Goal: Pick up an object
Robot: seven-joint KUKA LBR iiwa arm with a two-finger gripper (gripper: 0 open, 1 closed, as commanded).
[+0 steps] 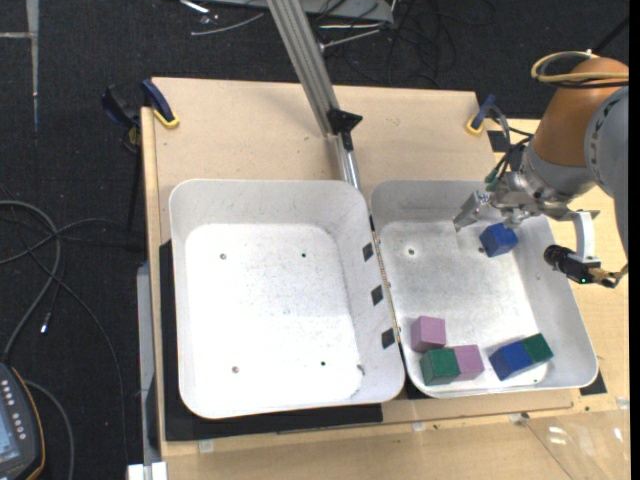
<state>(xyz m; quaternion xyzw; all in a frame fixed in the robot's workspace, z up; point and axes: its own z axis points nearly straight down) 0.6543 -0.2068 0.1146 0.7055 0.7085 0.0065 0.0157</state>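
My gripper (492,220) hangs over the far part of the right bin (560,298), below the grey wrist with the orange band. A small blue block (497,239) sits tilted directly under it, touching or nearly touching the gripper; whether it is lifted off the bin floor cannot be made out. Near the front of the same bin lie a pink block (429,332), a green block (439,366), a second pink block (468,361), a larger blue block (512,358) and a small green block (538,348).
The left bin (200,268) stands beside the right one, sharing a middle edge with black clips (381,293). A slanted metal pole (310,58) crosses the back of the bench. Clamps (160,103) hold the board's far corners.
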